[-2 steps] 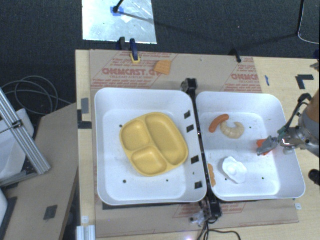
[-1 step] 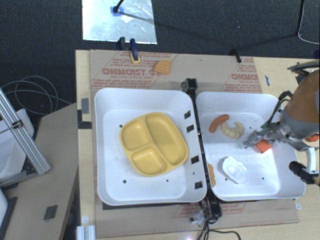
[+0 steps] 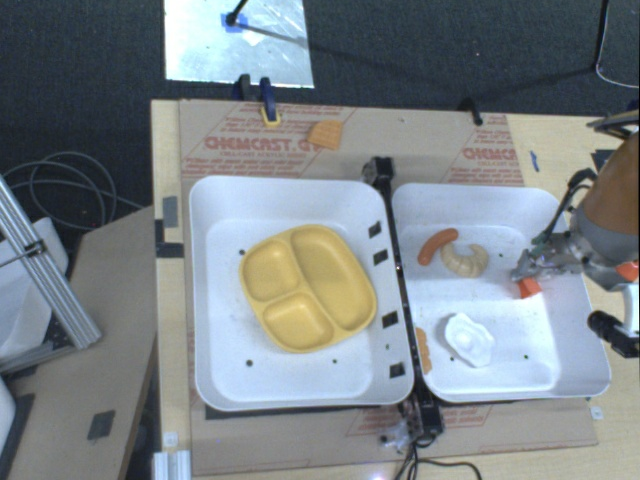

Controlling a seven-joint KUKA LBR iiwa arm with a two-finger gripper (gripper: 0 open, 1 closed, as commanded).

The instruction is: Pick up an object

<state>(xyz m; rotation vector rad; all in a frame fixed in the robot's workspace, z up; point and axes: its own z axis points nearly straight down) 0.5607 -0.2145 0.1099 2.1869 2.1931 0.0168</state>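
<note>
over on the right side of the bench, the gripper point(image 3: 535, 268) sits low at the right edge of the right bin point(image 3: 530, 373), with the grey arm point(image 3: 610, 223) coming in from that side. can't tell how it stands at the tip, it's too small and dark there to make out. a small orange-red bit point(image 3: 528, 288) shows right under the tip, touching or nearly touching it, but i can't say whether that's a separate thing or part of the tool.

inside that same bin there's a little sausage point(image 3: 437, 246) lying tilted near the back, with a tan croissant point(image 3: 466, 260) just beside it, the two about touching. both are near the gripper but apart from it. closer to the front lies a crumpled white thing point(image 3: 468, 338), hard to see against the white floor. a thin orange-brown strip point(image 3: 423, 350) lies along the bin's left wall.

left bin point(image 3: 215, 368) holds a yellow divided plate point(image 3: 306, 288) with three compartments, sat roughly in the middle, turned at an angle.

behind the bins, on the cardboard sheet point(image 3: 220, 138), a small tan block point(image 3: 325, 134) lies by itself, and a blue and yellow clamp point(image 3: 268, 103) grips the cardboard's back edge.
</note>
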